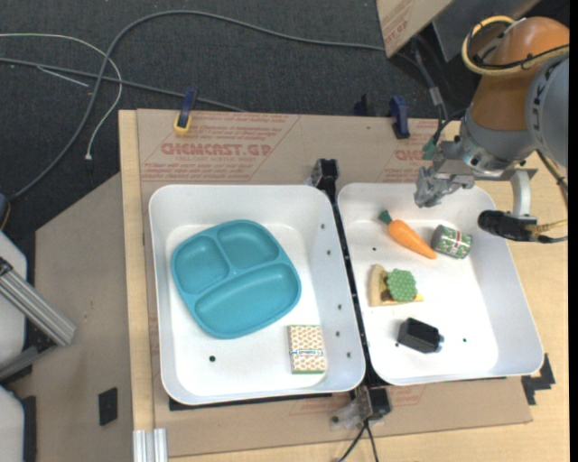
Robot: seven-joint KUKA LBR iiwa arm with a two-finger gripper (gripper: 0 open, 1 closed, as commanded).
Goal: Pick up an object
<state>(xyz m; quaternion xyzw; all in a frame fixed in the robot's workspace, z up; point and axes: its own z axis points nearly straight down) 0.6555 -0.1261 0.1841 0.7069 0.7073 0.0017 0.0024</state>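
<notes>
My arm (519, 81): cut off by the right and top edges; I see just the orange band and grey wrist.
My gripper (440, 188): fingertips too small and dark to tell whether they are parted or closed.
Small can (452, 242): label print too small to read.
Patterned box (307, 348): print too fine to make out.
Black block (420, 336): too dark to tell what it is.
Cardboard box (406, 23): cut off by the top edge.
Metal rail (27, 302): cut off by the left edge.

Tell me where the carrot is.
The carrot lies in the right bin, toward its far side, just left of the small green can, below the hand.
</notes>
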